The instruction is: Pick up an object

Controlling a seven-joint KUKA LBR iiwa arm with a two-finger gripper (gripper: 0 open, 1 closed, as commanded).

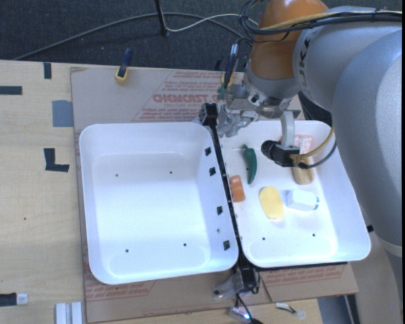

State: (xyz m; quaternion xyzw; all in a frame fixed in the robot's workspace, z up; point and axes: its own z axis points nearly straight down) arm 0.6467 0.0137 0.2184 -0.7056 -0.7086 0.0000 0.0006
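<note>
My gripper (233, 124) hangs over the far left corner of the right bin (337, 248), close to the wall it shares with the left bin. Just in front of it lies a green curved object (250, 164). A small orange piece (237, 190) sits nearer the camera by the dividing wall. To its right rest a yellow oval object (271, 203) and a white object (302, 200). A tan object (302, 175) stands behind the white one, partly hidden by the arm. I see nothing gripped.
The left bin (94, 201) sits beside the right one, and both rest on a cardboard sheet (155, 96). A blue-and-yellow clamp (124, 66) holds the sheet's far edge. The large grey arm covers the right side of the view.
</note>
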